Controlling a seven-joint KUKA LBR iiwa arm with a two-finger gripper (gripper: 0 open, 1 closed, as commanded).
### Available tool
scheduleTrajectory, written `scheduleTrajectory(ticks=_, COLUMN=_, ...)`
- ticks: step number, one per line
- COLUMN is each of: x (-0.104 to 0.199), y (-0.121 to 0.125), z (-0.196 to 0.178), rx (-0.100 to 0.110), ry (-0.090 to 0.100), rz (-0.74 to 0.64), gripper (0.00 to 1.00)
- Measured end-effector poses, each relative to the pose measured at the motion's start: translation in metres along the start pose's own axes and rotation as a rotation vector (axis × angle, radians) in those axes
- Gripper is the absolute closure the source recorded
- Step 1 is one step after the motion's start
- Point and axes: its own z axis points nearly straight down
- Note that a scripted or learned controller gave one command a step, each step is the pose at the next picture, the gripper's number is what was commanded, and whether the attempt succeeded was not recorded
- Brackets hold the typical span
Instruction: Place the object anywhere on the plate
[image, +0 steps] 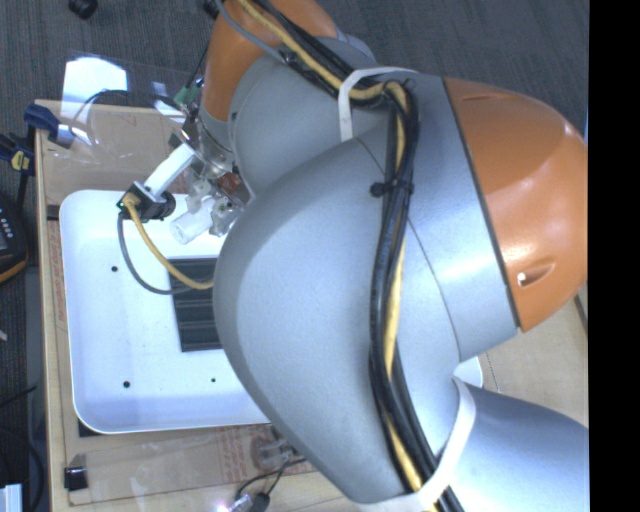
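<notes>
A: Toward the upper left of the frame, the clear-fingered end effector (200, 215) hangs over the shallow white plastic bin (100, 300); I cannot tell how wide it stands or whether it carries anything.

B: And the object, the plate?

A: Hidden from me; the bulky grey arm (380, 300) covers most of the counter. A release could miss the plate.

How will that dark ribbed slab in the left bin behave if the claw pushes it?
The dark ribbed slab lies flat on the white bin floor, so it should slide, not roll or tip. Its ridges suggest a stiff, grippy top, though the material is unclear. The arm covers its right part, so weight is a guess.
</notes>
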Motion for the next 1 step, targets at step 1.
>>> scheduleTrajectory(ticks=1, x=-0.0029, y=0.0104, z=-0.0293, rx=-0.004, ry=0.005, rz=0.139, gripper=1.0)
